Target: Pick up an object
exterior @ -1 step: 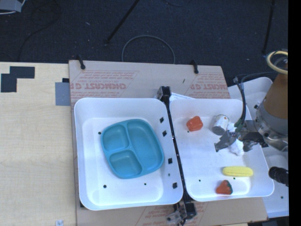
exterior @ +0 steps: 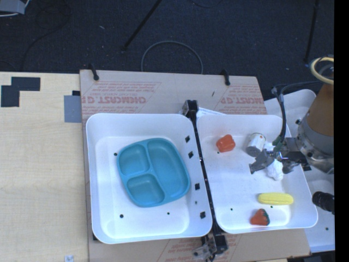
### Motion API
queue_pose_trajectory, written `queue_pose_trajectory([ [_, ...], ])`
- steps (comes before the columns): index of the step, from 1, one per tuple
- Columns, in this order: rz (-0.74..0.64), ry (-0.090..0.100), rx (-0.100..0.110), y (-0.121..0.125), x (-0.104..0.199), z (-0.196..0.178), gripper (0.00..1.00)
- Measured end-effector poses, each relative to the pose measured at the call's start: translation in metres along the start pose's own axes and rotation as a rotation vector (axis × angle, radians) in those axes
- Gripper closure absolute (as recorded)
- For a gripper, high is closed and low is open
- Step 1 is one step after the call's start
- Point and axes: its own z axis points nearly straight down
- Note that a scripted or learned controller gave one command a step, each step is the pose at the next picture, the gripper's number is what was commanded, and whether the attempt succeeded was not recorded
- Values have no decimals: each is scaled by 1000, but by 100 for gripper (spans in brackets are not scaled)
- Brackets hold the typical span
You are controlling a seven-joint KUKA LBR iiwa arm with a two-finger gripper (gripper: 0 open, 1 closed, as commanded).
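My gripper (exterior: 274,162) is low over the right part of the right bin (exterior: 240,228), with the arm (exterior: 322,119) reaching in from the right. A small white crumpled object (exterior: 275,172) lies directly under or against the gripper, partly covered by it. Just left of the gripper and above it stands a white and silver cylinder (exterior: 254,142). Further left is an orange object (exterior: 226,143). Nearer the front edge of the bin lie a yellow oblong object (exterior: 275,199) and a red strawberry-like piece (exterior: 260,217).
The left bin (exterior: 103,212) holds a blue divided plate (exterior: 152,171). A black divider (exterior: 199,168) runs between the two bins. A dark cable (exterior: 282,113) hangs near the arm, above the right bin's far right corner.
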Motion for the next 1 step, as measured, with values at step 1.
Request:
queue_pose_trajectory([
  [1, -1, 2, 7, 3, 8, 60, 0],
])
